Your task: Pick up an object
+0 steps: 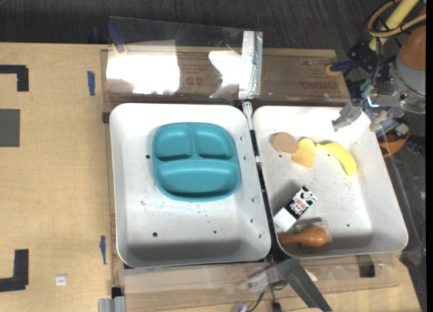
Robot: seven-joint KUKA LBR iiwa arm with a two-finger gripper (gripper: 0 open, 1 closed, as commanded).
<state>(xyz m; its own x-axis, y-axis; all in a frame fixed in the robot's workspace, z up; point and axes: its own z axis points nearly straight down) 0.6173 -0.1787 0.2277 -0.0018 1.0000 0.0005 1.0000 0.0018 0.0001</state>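
My gripper hovers at the right bin's top-right corner, holding nothing; whether it is spread, I cannot tell. The banana lies just below, its long axis slanting down-right.

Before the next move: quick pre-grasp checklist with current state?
1. Objects in the right bin: ok. A tan round piece, a yellow piece, a banana, a black-and-white carton and an orange-brown item lie there.
2. Gripper over the right bin's upper right corner, holding nothing visible: ok.
3. Finger opening: cannot tell.
4. Isolated target: not ok for the tan and yellow pieces, which touch. The carton's lower end lies very close to the orange-brown item.
5. Left bin holds only a teal divided plate: ok.
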